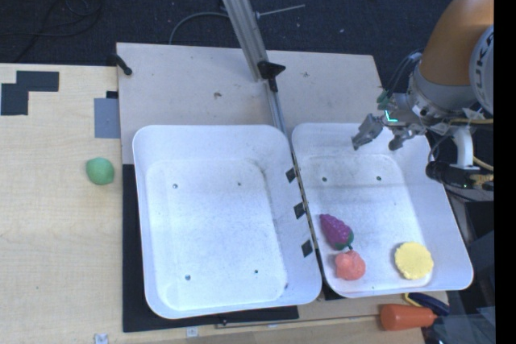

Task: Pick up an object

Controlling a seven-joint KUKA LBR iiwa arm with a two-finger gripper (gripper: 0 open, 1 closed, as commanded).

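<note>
Camera view — the pincer (380,133) is hovering over the far edge of the right bin (451,234), with its two fingers (363,134) standing apart and nothing between them; it is released, and no object is being gripped. The arm (459,44) is reaching in from the right side.

Three candidate objects are lying in the near part of the right bin, all well apart from the pincer. A purple grape bunch (336,230) is sitting close to the bin's left wall. A small red-orange fruit (349,265) is resting just beside it, nearer the front rim. A yellow round piece (414,260) is lying toward the bin's right front corner, apart from the other two.

Handling judgement: all three are looking like light toy foods, probably plastic or foam — not fragile, though possibly smooth enough to slip from a shallow grip. The yellow piece is appearing flat and wide, so the fingers would need to straddle its narrower span or take it by the edges. The grape bunch is knobbly and elongated; closing across its short axis at mid-length is likely to hold best. The red-orange fruit is compact and rounded, suiting a centred grasp, but its closeness to the grapes is leaving less finger clearance.

The left bin (161,173) is sitting alongside, and a green ball (100,171) is resting on the worktop (48,238) to its left.
</note>
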